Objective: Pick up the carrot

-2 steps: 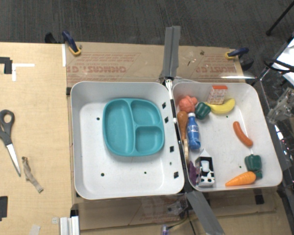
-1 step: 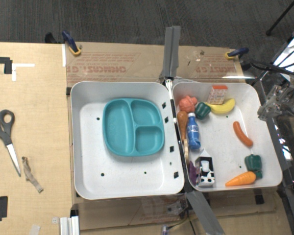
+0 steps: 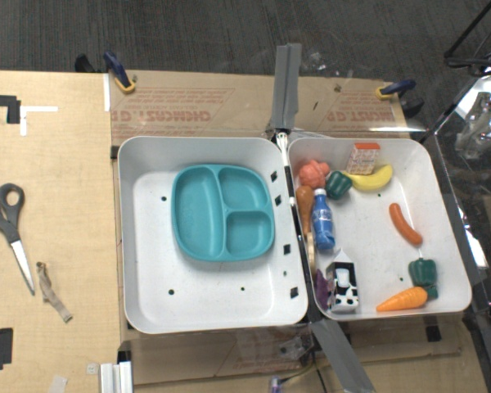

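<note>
Orange plastic carrot (image 3: 403, 300), just below the green pepper (image 3: 423, 270), looks light, stiff, slick: pinch across its thick middle; gripper state, can't tell.

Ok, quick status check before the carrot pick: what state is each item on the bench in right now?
carrot: lying flat, right bin's near corner, beside the green pepper
sausage: lying loose, apart from others
banana: lying by the far wall
blue bottle: lying on its side
cow carton: lying against the divider
teal plate: flat in the left bin
scissors: closed, on the bench
</note>
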Robot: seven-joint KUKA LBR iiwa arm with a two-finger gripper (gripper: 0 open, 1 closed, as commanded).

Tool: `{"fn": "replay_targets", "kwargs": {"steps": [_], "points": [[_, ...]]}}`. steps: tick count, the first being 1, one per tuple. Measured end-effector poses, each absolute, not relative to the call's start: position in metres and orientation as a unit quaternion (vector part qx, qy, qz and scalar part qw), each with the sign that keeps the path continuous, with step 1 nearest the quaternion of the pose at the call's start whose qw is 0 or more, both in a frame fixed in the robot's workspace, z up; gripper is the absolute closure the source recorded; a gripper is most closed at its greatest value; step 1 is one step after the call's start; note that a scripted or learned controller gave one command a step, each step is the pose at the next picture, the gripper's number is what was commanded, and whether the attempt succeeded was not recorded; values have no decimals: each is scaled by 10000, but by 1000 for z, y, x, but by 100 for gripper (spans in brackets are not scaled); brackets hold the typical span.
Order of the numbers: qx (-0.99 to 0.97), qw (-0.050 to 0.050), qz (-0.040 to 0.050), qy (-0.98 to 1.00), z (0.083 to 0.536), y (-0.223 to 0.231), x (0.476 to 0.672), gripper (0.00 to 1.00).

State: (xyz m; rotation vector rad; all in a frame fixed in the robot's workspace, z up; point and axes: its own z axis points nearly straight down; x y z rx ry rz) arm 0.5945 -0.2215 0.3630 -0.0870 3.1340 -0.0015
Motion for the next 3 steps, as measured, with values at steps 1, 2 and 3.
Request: {"fn": "replay_targets", "kwargs": {"steps": [1, 2, 3], "points": [[-1579, 16, 1, 9875, 314, -221, 575, 100], [-2600, 24, -1, 9656, 272, -221, 606, 100], [-3722, 32, -7, 9282, 318, -221, 608, 100]]}}
